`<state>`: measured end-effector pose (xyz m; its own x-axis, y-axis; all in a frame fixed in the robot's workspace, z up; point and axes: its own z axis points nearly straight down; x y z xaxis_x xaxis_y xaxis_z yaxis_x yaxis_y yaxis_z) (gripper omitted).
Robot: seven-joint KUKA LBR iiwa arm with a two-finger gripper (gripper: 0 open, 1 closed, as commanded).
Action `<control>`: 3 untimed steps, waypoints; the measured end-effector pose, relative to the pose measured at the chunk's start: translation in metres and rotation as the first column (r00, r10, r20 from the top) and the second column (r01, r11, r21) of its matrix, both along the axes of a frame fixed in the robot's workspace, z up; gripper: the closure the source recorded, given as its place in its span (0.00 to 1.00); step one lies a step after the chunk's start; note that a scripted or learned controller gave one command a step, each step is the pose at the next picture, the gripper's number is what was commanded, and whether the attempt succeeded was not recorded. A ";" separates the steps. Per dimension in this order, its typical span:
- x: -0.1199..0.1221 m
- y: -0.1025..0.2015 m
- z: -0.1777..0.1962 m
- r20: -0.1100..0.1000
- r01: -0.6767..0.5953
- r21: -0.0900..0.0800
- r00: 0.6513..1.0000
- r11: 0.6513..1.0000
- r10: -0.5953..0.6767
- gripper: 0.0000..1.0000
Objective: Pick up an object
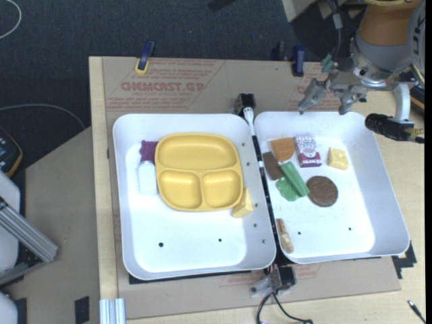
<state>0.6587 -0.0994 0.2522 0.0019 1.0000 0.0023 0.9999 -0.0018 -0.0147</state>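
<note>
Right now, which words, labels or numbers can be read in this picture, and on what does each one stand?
"CHEMCAST GP", red print on the brown board under the bins; fainter repeats of it are too pale to read.
Small red-and-white packet in the right bin: print too small to read.

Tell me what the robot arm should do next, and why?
Probably come down and toward the items in the right bin. The gripper hangs open above that bin's far rim, holding nothing, and the small red-and-white packet and the yellow block lie just below it in view, apart from each other.
</note>
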 end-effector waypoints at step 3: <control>0.005 -0.007 -0.109 0.009 -0.003 -0.001 1.000 1.000 0.003 0.00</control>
<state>0.6633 -0.1060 0.1432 -0.0013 1.0000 0.0008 1.0000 0.0013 -0.0056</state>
